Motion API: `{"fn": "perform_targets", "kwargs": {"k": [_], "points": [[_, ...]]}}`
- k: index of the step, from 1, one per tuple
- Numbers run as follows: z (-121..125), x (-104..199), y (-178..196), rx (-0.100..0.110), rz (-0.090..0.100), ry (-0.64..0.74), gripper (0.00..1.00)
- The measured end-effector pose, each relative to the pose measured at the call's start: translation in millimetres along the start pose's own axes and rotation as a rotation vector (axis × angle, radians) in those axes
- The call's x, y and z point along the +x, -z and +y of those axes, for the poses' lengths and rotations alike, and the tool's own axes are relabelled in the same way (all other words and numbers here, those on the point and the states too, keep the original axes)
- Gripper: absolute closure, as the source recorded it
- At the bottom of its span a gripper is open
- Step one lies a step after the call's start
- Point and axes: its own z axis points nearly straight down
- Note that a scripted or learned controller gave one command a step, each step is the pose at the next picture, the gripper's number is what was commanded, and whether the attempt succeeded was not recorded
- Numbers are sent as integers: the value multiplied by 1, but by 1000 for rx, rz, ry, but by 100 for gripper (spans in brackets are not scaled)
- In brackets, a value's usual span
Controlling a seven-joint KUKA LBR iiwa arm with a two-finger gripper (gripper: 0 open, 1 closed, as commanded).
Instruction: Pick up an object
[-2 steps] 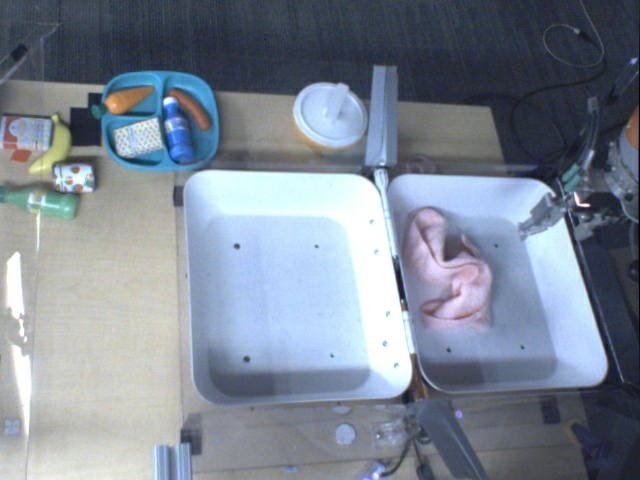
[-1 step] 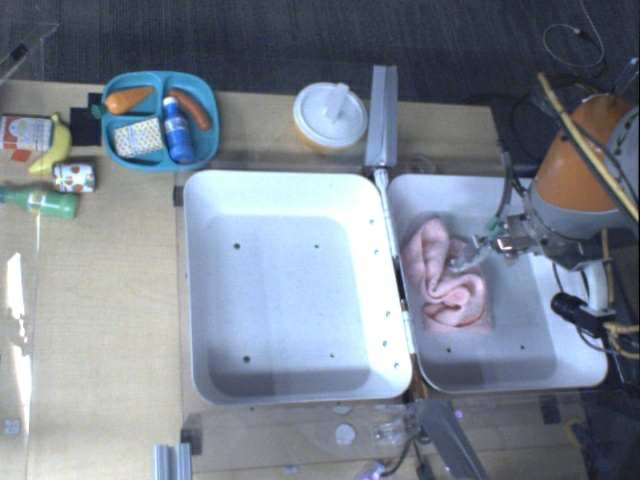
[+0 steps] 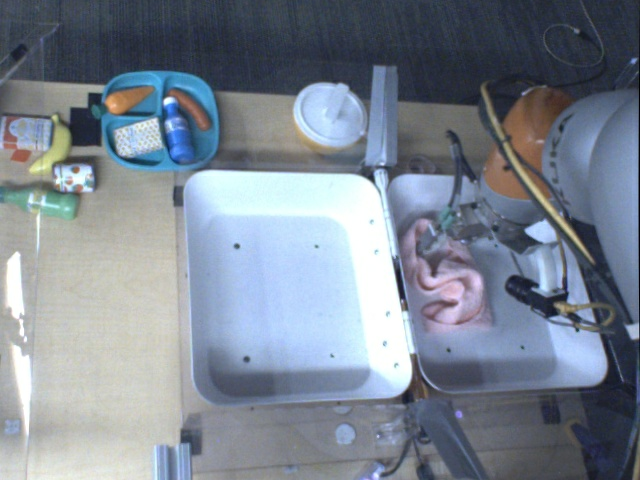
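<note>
Where the gripper reaches, one pink cloth lies, seemingly touched.

We look down on a pale wooden bench with dark carpet beyond its far edge. A thin cable loops on the carpet, far behind the tool. Well to the tool's left, past both bins, lie a blue divided tray of toy food, a banana, a small can and a green bottle. A lidded cup stands nearer. Light glares off the bench's far left.
</note>
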Motion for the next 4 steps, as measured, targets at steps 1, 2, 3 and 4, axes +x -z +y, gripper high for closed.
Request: {"fn": "perform_targets", "kwargs": {"k": [1,2,3,4], "points": [[3,0,13,-8,-3,3,100],[24,27,138,5,2,250,100],[60,17,94,7,3,324,100],[54,-9,38,8,3,276,100]]}}
